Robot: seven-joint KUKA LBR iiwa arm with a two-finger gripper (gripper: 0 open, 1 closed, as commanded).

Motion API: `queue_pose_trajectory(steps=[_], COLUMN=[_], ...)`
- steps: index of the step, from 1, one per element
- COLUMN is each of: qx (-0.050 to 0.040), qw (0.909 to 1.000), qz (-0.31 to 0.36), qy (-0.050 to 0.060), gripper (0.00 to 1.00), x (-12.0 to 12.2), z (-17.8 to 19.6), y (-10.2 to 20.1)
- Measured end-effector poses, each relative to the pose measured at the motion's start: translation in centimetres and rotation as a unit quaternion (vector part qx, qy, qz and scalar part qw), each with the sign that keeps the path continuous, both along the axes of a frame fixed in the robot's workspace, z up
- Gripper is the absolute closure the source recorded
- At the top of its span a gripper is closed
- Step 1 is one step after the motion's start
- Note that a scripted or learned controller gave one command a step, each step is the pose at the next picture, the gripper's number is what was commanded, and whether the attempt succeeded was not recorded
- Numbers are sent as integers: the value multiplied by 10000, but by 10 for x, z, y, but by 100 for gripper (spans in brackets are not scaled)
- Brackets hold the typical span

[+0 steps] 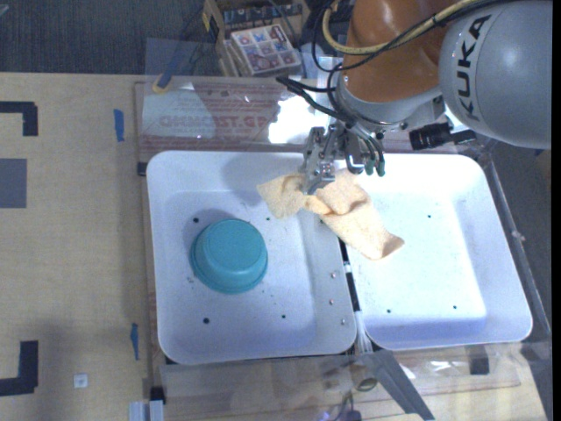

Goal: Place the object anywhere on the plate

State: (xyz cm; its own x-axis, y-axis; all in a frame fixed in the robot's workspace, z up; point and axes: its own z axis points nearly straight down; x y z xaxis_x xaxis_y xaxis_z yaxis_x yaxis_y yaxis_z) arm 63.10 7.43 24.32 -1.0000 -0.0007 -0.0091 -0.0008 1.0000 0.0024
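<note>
From my end the arm (pixel 491 60) is grey with a shiny orange band (pixel 394 33), black lettering on the grey. Both bins (pixel 438 261) are plain white with a few dark specks. The plate (pixel 230 254) is solid teal, and the cloth (pixel 351 213) is pale yellow-tan. Bench top (pixel 70 235) is light wood with black marks.

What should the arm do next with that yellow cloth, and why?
Probably lift a little, then carry toward the teal plate. The gripper sits right on the yellow cloth, which drapes across the divider between the left bin and the right bin, away from the plate. Whether the cloth is truly pinched is unclear, so a small lift would test that first.
</note>
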Motion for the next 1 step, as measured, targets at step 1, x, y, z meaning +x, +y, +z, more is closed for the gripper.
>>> queue_pose_trajectory(steps=[1], qx=[2], qw=[10000], qz=[22], qy=[2], gripper=[100], x=[1], z=[-12], y=[51])
